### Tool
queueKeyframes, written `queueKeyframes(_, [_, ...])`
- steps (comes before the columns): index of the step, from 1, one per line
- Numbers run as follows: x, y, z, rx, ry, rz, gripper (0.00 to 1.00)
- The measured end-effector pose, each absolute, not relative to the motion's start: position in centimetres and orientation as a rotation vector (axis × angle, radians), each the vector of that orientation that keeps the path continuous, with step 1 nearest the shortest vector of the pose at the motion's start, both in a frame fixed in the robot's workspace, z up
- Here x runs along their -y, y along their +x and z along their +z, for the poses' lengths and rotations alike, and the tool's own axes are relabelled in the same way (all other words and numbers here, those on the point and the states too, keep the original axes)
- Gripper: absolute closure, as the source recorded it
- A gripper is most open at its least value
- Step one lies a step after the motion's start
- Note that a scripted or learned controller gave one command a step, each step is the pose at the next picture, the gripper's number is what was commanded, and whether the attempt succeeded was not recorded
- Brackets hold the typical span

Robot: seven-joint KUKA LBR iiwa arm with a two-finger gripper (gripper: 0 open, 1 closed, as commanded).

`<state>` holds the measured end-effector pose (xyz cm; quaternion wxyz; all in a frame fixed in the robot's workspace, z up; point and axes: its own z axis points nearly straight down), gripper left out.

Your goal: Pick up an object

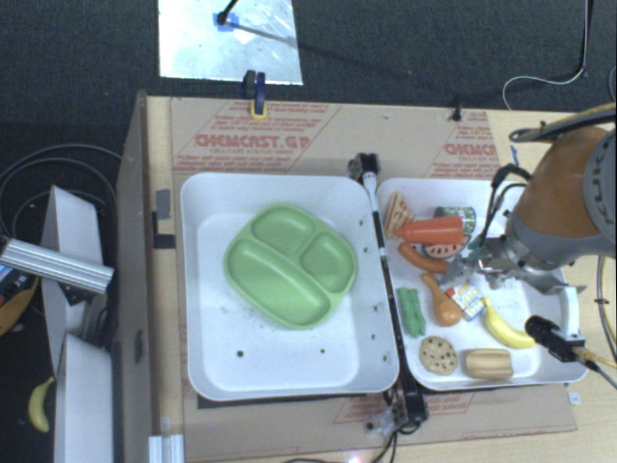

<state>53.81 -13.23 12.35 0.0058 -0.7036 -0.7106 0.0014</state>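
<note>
Camera view: tool [469,276] low in the right bin [552,376], among toy food beside the banana [505,327] and drumstick [442,303]. Its opening cannot be told. Green tray [290,265] lies in the left bin [212,367].

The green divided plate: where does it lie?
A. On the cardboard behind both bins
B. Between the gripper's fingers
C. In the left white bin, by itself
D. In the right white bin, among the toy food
C: the green divided plate lies flat inside the left bin, while the toy food, such as the banana, sits in the right bin.
</note>
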Motion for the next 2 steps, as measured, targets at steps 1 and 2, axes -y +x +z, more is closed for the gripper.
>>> queueKeyframes(1, [9.6,51.6,9.1,2.235,-2.224,-0.005,0.00])
queueKeyframes(2, [9.8,51.9,10.5,2.233,-2.230,-0.011,1.00])
